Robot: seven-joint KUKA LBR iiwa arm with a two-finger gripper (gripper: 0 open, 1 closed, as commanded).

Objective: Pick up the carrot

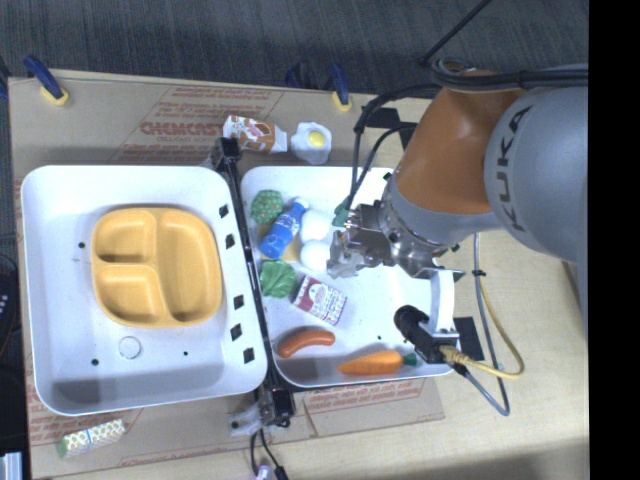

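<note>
The carrot (372, 364) is lying along the right bin's (378, 308) near edge, just beside a sausage (305, 341). The gripper (345, 251) is hanging over the bin's middle, near a red-and-white carton (322, 301) whose label is unreadable. Whether the gripper is spread or closed, I cannot tell. The arm (512, 163) is showing "KUKA".

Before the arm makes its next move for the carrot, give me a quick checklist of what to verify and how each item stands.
1. Carrot in view, lying in the right bin along its near wall: ok.
2. Nothing lying on top of the carrot: ok.
3. Gripper above the carrot: not ok, it hangs near the white egg.
4. Carrot apart from the sausage: ok, a gap shows.
5. Room between carrot and bin wall for a grasp: cannot tell.
</note>
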